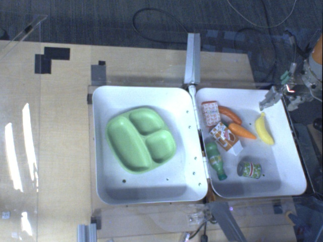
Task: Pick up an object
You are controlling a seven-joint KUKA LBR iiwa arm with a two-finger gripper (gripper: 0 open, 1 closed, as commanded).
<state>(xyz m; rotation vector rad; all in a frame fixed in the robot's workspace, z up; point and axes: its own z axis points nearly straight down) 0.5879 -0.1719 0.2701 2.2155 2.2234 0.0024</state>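
The right bin (pixel 295 173) holds several toy groceries. Along its left side lie a red box (pixel 210 113), a small patterned carton (pixel 224 136) and a green bottle (pixel 216 161). Two orange carrots (pixel 241 131) (pixel 229 114) lie slantwise in the middle, a yellow banana (pixel 264 129) to their right, and a green can (pixel 250 169) near the front. My gripper (pixel 281 100) hangs over the bin's far right corner, above and behind the banana. It is open, with nothing between its fingers.
In the left bin (pixel 103 185) lies a green divided plate (pixel 141 139). A metal post (pixel 193 59) stands behind the rim where the bins meet. Black cables (pixel 166 21) trail over the dark floor beyond the bench.
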